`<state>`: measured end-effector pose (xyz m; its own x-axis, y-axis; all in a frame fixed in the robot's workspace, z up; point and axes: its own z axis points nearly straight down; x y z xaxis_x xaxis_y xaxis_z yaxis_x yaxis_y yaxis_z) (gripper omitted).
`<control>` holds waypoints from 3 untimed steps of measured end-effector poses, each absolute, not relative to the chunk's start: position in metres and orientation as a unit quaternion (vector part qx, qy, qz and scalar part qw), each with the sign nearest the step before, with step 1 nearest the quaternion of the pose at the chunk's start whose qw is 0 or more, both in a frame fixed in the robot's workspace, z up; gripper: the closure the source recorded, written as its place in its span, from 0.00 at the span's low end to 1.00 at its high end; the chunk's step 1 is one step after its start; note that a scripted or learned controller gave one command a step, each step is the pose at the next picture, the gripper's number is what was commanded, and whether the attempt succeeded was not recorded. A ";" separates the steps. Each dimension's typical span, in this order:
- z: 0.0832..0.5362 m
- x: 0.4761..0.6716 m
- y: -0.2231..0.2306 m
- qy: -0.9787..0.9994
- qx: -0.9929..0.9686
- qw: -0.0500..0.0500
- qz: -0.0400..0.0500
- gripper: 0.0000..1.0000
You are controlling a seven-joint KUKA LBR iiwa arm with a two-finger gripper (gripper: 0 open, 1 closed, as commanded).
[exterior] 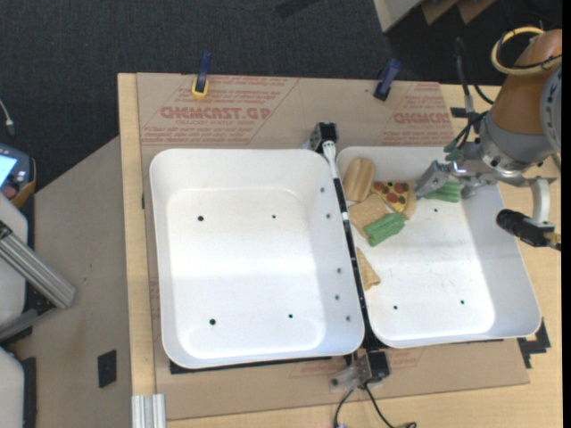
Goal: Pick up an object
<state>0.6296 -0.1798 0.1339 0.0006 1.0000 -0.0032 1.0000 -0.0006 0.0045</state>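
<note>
In the right bin (pixel 500 315), a green block (pixel 384 229) is lying against its left wall beside a tan cracker-like piece (pixel 364 210) — a wooden cylinder (pixel 358 178) and a pizza slice toy (pixel 395 194) are sitting just beyond. Farther back, the gripper (pixel 439 182) is clasping a second green piece (pixel 446 191) (its fingers closed on it) near the bin's far wall.

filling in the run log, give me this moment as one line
arm: over right bin far end | gripper: by green object, hold unclear | other items: green block, wooden pieces near divider
</note>
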 end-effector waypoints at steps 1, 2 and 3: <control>0.166 0.648 -0.227 0.706 0.708 0.005 0.001 0.00; 0.195 0.668 -0.224 0.708 0.707 0.004 0.001 0.00; 0.267 0.668 -0.224 0.708 0.707 0.006 0.002 0.00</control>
<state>0.6680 -0.2243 0.2672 -0.0011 1.0000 -0.0048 0.9999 0.0012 0.0112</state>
